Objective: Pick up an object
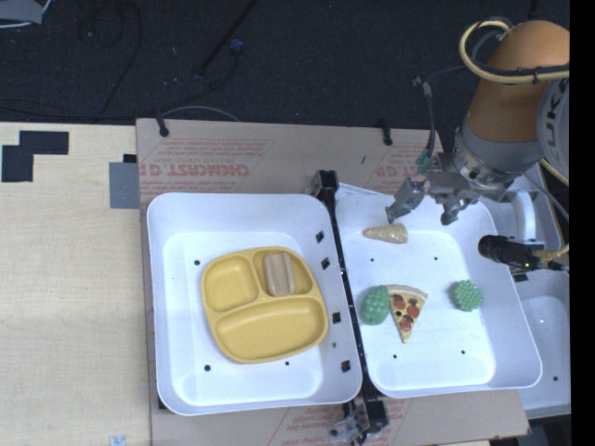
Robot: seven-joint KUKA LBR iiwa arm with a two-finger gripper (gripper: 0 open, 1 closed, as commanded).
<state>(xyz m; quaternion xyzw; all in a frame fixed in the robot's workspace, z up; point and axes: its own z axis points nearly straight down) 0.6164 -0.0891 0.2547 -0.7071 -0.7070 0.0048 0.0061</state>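
1. Gripper (424, 205) hangs over the back edge of the right bin (507, 365), fingers spread apart w/ nothing between them. It looks staged above the bin for a downward reach.
2. Nearest pickable thing: beige dough-like piece (386, 234), lying flat near the right bin's back-left corner, just below and left of the fingertips, not touching them. My guess is that's the target, since it's closest.
3. Other candidates in the right bin, mid-floor: green lumpy toy (375, 305) by the left wall, touching or nearly touching a pizza slice (406, 308); green ball (467, 295) near the right wall, well apart from both.
4. Left bin (177, 360): yellow divided tray (270, 328) sits centre, w/ a tan block (277, 273) in its back-right compartment. That's far from the arm, so unlikely the pick.
5. Nothing's lifted yet, so the task isn't done.
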